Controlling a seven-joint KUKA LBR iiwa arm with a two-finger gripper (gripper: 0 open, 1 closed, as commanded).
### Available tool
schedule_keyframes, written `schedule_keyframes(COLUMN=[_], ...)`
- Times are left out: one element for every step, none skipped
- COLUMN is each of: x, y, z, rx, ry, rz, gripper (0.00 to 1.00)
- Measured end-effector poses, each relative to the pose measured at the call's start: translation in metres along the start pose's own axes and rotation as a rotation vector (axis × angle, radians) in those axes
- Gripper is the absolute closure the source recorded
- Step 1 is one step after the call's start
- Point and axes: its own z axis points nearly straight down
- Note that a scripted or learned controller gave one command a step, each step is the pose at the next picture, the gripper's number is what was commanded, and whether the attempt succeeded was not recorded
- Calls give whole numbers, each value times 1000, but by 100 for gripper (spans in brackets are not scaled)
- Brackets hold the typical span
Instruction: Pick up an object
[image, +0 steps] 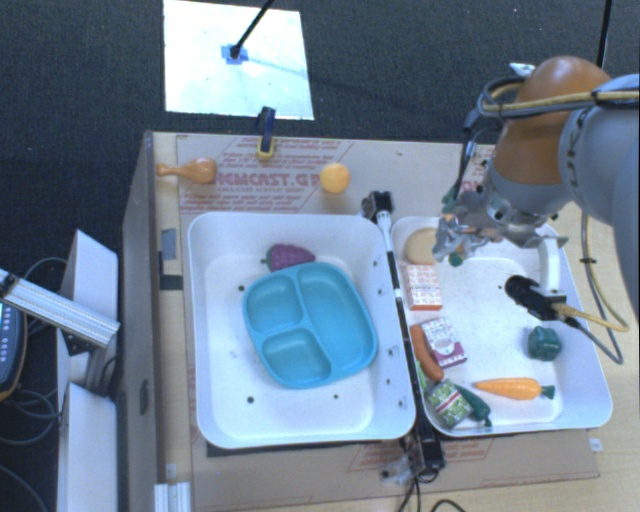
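**End effector low over the right bin's back corner**

A green packet (450, 403) lies at the right bin (590, 385) front, a carrot (510, 388) beside it. The end effector (452, 243) hangs just beside a pale round object (421, 245); whether its fingers are open, I cannot tell. A blue tray (308, 323) fills the left bin (215, 330)

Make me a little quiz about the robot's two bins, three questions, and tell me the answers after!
1. True or false: the blue tray lies in the left bin.
2. Which lies nearest the front edge of the right bin? A) carrot B) purple toy C) yellow ball
3. Fill in: the gripper hangs above the right bin's back ____ corner.

Key: 1 true; 2 A; 3 left.
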Motion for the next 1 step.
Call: schedule_keyframes(x=[40], y=[-49], z=[-10], rx=[1], ry=[0], rz=[0], gripper=[100])
